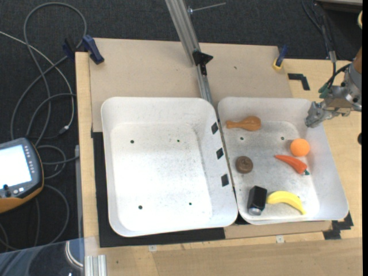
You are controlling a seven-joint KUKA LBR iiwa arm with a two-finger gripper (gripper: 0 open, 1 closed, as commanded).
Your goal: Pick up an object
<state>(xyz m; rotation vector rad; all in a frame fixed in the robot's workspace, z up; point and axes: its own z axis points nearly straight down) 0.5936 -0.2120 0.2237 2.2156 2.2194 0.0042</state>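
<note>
The right bin holds several objects: a tan drumstick near its back, an orange ball, a red-orange carrot, a brown round piece, a black block and a yellow banana at the front. My gripper hangs over the bin's back right corner, up and right of the ball, with nothing seen between its fingers.
The left bin lies beside the right one. A slanted metal pole runs down to the gap between the bins. Blue clamps sit at the board's back left, a teach pendant at far left.
</note>
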